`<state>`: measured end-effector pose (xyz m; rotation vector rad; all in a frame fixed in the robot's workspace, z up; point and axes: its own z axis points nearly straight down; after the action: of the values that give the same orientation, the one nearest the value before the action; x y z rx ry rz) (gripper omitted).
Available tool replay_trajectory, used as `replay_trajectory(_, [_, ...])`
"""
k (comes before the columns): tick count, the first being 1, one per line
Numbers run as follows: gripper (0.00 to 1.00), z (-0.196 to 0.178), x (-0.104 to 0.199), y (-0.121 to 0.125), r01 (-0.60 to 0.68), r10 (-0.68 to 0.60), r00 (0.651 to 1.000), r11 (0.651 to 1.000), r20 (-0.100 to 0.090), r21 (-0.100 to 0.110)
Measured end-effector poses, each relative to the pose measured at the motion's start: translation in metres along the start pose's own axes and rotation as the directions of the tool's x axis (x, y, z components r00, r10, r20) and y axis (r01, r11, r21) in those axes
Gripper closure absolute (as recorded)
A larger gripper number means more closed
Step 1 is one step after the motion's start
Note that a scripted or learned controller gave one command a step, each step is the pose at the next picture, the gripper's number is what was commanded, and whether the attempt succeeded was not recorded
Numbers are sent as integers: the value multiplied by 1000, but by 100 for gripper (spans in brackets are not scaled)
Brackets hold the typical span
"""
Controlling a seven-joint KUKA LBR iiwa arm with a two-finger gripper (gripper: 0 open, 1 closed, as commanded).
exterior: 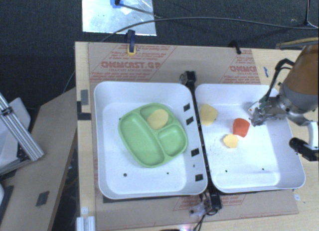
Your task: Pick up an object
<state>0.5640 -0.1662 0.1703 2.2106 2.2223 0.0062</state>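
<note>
Where jaws (255,118) hover (right bin (284,175)), floor lies open.

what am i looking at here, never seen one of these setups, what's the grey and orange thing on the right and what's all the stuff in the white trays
One camera looks down at a slant on a bench. The grey and orange thing is a robot arm; its gripper hangs over the right bin, close beside a red-orange piece. Two yellow pieces lie there too. The left bin holds a green divided plate with a yellow piece in one compartment. I cannot see anything held.
</note>
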Motion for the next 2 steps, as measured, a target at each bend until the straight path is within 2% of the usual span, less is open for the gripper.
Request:
replay_trajectory(1, [100, -54, 0, 2, 1, -1, 1000, 1000, 0, 0])
replay_trajectory(2, [100, -77, -1, 4, 1, -1, 1000, 1000, -1, 3])
